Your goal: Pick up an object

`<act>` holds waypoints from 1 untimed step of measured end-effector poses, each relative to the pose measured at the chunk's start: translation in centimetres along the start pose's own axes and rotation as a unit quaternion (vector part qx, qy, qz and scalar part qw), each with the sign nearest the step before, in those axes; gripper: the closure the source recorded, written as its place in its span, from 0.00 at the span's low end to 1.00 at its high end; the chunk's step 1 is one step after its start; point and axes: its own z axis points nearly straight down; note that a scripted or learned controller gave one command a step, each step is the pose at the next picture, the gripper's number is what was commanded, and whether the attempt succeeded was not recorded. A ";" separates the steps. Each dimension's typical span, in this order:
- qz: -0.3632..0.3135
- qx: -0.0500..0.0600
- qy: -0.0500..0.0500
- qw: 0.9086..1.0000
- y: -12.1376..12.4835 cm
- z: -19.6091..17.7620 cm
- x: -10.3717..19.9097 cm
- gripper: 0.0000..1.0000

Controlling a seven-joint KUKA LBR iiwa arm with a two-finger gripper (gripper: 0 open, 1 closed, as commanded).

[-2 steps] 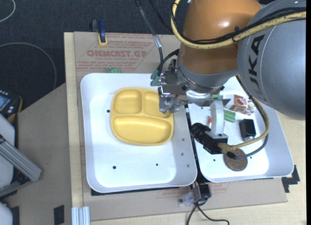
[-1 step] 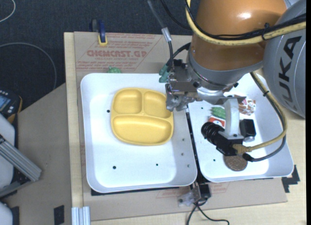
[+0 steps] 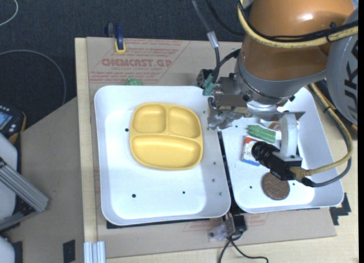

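A yellow divided plate [image 3: 166, 136] lies in the left bin [image 3: 114, 193], toward its back. In the right bin [image 3: 320, 142] I see a green packet [image 3: 264, 133], a small red, white and blue box [image 3: 248, 150] and a brown round disc [image 3: 276, 187] near the front. The arm hangs over the back of the right bin, its orange band covering much of it. My gripper [image 3: 219, 117] sits low at the ridge between the two bins, just right of the plate and left of the green packet. Nothing is visibly held.
Both bins rest on a brown board with red print [image 3: 142, 57]. A blue and yellow clamp [image 3: 119, 38] stands at the board's back edge, and a small green scrap [image 3: 133, 82] lies behind the left bin. Cables run around the bench.
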 end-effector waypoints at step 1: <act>-0.002 -0.001 0.000 1.000 0.0 -1.0 0.2 1.00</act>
